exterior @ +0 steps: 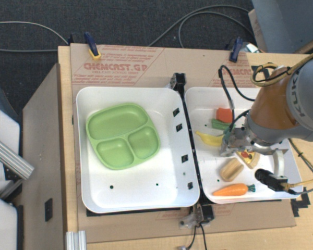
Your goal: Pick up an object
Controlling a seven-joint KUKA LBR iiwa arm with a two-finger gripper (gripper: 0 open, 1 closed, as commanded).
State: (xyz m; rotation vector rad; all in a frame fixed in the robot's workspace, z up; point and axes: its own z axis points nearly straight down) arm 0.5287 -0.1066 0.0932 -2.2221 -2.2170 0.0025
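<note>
Gripper [233, 146] is seen low over the right bin [198, 100], finger state not discernible, with the yellow banana [208, 137] lying just to its left, long axis running left-right toward it, and the tan bread-like piece [231, 169] just below.

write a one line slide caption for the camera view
KUKA arm's gripper low in the right bin among a banana, carrot and other toy foods; green divided plate in left bin.

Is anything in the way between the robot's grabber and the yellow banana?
Nothing visible stands between them. The gripper sits in the right bin, right beside the banana, which lies just to its left. The green toy and orange block lie further back, off that path.
</note>
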